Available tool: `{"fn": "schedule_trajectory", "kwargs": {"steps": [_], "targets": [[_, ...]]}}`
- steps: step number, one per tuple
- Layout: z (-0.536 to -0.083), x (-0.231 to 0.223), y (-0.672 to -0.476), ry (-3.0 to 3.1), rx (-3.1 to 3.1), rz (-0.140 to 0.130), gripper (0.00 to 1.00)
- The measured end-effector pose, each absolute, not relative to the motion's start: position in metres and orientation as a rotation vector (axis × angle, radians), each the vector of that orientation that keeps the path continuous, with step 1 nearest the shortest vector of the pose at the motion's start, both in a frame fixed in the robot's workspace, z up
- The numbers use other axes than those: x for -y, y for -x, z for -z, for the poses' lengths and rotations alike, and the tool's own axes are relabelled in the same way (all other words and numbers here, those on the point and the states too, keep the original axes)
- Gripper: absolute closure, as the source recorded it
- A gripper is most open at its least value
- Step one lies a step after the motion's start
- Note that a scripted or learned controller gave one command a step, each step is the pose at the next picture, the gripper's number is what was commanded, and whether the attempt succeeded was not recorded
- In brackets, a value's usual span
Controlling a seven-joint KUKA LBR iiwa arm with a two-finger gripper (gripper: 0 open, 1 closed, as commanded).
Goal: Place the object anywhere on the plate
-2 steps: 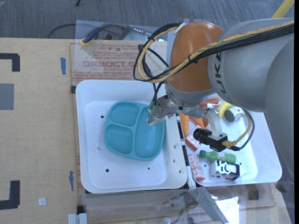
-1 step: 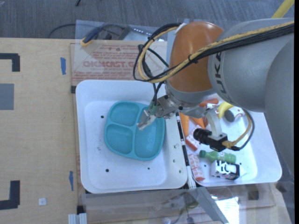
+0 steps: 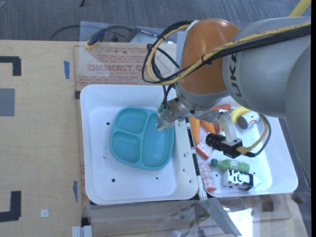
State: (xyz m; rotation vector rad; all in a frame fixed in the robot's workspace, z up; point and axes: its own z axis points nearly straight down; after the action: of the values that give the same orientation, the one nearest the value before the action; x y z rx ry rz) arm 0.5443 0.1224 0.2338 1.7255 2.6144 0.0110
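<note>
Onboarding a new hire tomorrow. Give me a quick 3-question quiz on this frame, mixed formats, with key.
1. True or false: the teal plate lies in the left bin.
2. Over which part of the plate is the tool? A. left edge B. upper right rim C. bottom edge
3. Fill in: the green bottle lies in the ____ bin.

Key: 1 true. 2 B. 3 right; it lies among other items in the right bin, below the orange carrot.

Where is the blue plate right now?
The blue plate lies in the left white bin, toward that bin's right side. The gripper is over its upper right edge, and the carrot is just across the divider.
</note>
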Motion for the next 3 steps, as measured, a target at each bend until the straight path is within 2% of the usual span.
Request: {"fn": "schedule_trajectory", "kwargs": {"steps": [1,2,3], "targets": [[-0.21,-0.199,-0.478,-1.787,-2.586,0.003,1.0],[-0.232,-0.141,-0.479,-1.74,-2.617,0.002,1.0],[-0.232,-0.141,-0.479,-1.74,-2.617,0.001,0.0]]}}
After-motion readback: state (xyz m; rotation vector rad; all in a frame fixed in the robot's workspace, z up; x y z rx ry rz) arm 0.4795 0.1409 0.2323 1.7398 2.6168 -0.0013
